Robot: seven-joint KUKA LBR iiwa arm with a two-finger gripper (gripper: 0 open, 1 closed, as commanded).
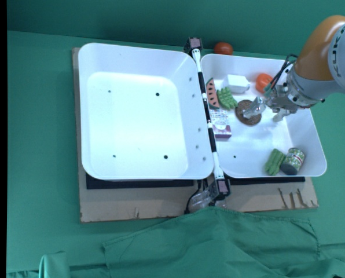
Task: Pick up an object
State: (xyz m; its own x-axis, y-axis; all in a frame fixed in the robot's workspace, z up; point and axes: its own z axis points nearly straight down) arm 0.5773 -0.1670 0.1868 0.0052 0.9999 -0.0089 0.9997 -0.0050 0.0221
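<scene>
Brown disc (248, 113), likely target: lies flat in right bin (311, 138), betw. green leafy piece (226, 98) and gripper (254, 107), which hovers just over it. Finger state: cannot tell. Advice: centre over disc, descend vertically, straddle rim w/ both tips, avoid nudging neighbours.

arm (334, 45) | grey casing by orange band | reads "KUK"

Brown round disc (248, 113), right bin (311, 149)
</scene>
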